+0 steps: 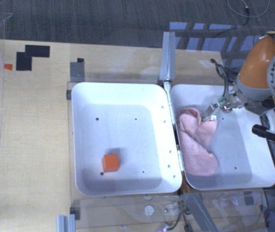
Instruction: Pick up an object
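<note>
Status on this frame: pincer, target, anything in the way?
Pincer low in right bin, at upper edge of pink cloth. Grasp unconfirmed. Orange block alone in left bin. Nothing obstructing.

Arm (268, 71) — cropped at right edge

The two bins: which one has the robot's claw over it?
The right bin, the one with the pink cloth. The gripper is by the cloth's top. The left bin holds an orange block.
</note>
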Controlling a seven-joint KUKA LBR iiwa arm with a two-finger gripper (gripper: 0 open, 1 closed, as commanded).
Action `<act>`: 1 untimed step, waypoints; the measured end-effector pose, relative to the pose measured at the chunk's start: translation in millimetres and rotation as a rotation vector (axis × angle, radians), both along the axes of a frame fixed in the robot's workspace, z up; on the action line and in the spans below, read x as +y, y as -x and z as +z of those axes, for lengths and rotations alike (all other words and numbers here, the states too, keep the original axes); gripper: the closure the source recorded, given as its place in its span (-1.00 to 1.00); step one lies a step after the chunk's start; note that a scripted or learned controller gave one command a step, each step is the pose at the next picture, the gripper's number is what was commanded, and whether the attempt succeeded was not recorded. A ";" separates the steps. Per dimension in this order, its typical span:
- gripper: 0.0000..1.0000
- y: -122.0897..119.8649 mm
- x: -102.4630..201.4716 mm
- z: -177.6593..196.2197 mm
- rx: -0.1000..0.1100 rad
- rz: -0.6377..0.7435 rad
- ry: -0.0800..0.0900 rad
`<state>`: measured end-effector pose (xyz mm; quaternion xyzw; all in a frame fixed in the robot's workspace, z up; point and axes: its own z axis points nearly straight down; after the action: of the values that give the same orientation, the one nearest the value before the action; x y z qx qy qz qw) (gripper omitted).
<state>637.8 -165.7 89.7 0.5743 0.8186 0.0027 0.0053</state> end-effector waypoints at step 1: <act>-1.00 6.7 40.0 0.3 -0.002 0.042 0.000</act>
<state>631.0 -125.7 90.0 0.5570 0.8305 0.0034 0.0059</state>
